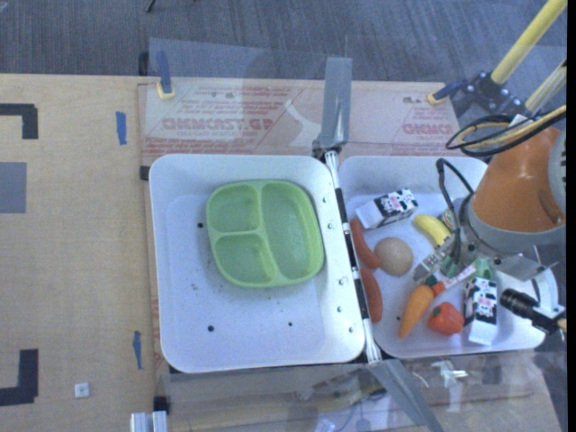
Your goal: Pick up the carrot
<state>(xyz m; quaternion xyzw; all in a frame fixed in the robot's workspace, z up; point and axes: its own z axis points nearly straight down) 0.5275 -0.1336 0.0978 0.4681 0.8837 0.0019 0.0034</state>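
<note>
Right bin (396, 347): carrot (415, 310) is seen lying tilted near the front wall, leafy end up toward the jaws.
Beside carrot: a strawberry (445, 319) is seen just to its right, then a small milk carton (482, 306).
Jaws (447, 265): held just above the carrot's top end; nothing is seen gripped; open or closed cannot be told.
Mid bin: an egg (393, 256), a banana (434, 229) and two sausages (364, 246) along the left wall are noted.
Far bin: a second carton (393, 205) is noted.
Left bin (180, 331): a green divided plate (264, 233) is carried.
Counter (72, 241): both bins are borne.
</note>
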